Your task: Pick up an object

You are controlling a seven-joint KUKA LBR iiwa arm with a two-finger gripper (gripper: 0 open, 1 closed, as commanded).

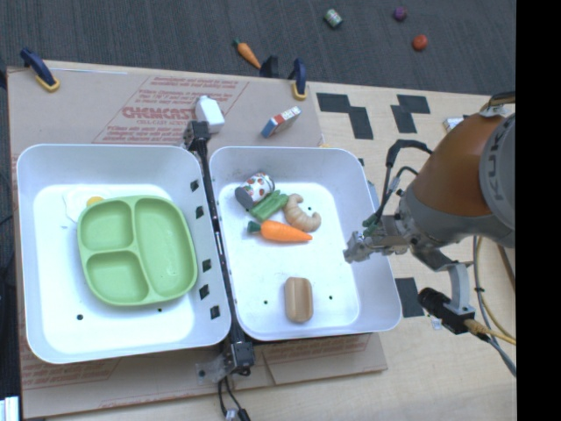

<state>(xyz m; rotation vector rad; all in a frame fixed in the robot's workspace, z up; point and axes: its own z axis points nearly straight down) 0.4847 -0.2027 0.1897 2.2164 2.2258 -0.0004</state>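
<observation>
Dark grey carpet lies beyond the tabletop, with a few small toys scattered on it, among them a toy carrot and a red ball. A sheet of printed cardboard covers much of the tabletop, held by blue clamps at its far edge, and a small red, white and blue block rests on it just behind the bins.

Two shallow white bins sit side by side. The left bin holds a green divided plate with three compartments; a bit of yellow and white peeks out from under the plate's far left corner. The right bin holds a cluster of toys toward its far side: an orange carrot lying on its side, a tan croissant touching it just behind, a green piece beside those, a dark grey piece, and a round white toy with red and green marks. A brown bread roll lies apart from them, near the bin's front wall.

The arm, grey with an orange band, reaches in from the right. Its gripper sits at the right wall of the right bin, well apart from the toys and with nothing visibly between its parts. Whether it is open or closed cannot be told from this angle.
</observation>
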